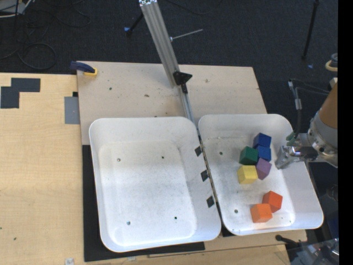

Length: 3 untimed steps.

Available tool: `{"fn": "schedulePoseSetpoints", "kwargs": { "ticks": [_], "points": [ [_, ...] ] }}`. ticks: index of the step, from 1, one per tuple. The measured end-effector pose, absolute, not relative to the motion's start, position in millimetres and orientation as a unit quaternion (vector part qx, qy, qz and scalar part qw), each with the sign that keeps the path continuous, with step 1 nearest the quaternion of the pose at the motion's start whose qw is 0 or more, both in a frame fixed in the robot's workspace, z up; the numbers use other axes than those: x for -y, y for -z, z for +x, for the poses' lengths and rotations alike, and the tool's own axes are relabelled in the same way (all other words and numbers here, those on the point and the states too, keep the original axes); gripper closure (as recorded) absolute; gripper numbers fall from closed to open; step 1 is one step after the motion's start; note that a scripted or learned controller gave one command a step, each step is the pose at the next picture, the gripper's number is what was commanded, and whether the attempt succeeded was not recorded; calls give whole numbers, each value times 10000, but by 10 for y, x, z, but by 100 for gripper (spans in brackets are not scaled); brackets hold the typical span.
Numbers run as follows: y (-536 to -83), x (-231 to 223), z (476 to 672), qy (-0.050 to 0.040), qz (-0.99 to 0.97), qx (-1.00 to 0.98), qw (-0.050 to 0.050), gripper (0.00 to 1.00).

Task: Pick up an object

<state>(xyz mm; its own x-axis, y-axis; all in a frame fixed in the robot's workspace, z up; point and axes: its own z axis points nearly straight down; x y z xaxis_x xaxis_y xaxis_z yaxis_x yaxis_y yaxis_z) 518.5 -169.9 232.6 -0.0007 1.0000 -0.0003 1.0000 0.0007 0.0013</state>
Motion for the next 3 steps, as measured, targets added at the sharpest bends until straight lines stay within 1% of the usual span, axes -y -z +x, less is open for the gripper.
{"fn": "schedulePoseSetpoints", "kwargs": {
  "ticks": [1, 2, 3],
  "points": [
    [-2220, 1159, 5099, 3, 7057, -7086, -27, 100],
    [-2169, 591, 5137, 0, 7054, -7088, -24, 100],
    [-2249, -23, 5072, 0, 7051, -7091, -23, 100]
  ]
}}
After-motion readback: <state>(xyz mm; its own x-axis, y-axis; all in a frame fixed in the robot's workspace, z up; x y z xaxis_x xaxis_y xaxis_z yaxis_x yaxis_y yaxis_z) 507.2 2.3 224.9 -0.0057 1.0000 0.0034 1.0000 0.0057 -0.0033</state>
